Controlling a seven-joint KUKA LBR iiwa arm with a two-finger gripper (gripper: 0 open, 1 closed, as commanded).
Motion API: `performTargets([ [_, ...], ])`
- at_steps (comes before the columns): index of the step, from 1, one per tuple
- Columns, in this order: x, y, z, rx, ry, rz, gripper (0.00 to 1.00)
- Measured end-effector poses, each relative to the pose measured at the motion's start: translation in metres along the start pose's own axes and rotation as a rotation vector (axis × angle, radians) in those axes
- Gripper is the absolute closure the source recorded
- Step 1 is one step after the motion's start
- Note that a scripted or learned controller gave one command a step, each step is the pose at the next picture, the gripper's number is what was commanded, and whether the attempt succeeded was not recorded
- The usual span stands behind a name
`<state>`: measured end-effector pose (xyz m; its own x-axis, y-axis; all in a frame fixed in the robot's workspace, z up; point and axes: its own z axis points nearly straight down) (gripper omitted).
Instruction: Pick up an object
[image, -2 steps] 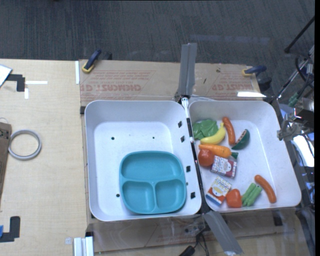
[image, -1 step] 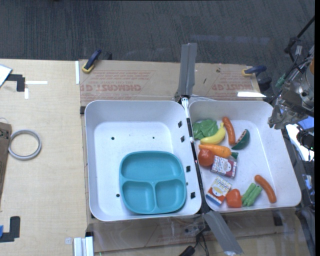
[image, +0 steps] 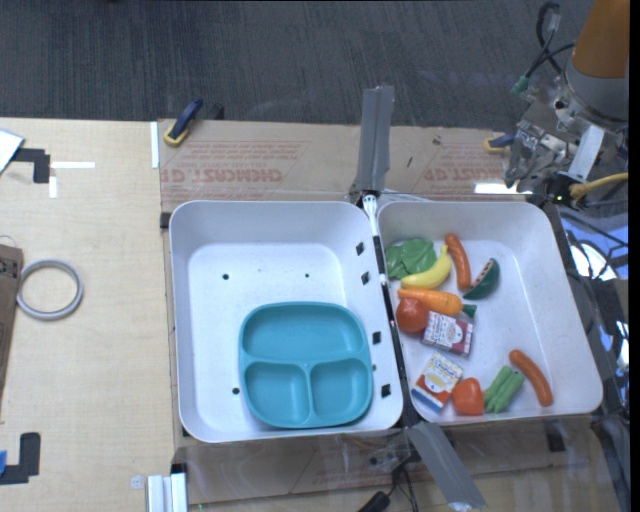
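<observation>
From the camera view, my pincer (image: 527, 160) hangs above the far right corner of the right bin (image: 560, 250); whether it is open I cannot tell. The toy food lies below and left of it, the banana (image: 432, 270) nearest, slanting. My wrist is cut off by the frame's edge.
</observation>
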<state>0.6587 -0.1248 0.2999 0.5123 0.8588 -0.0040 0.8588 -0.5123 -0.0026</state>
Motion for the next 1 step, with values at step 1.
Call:
performTargets([
  [1, -0.0354, 0.0212, 0.0085, 0.000, 0.001, 0.205, 1.00],
])
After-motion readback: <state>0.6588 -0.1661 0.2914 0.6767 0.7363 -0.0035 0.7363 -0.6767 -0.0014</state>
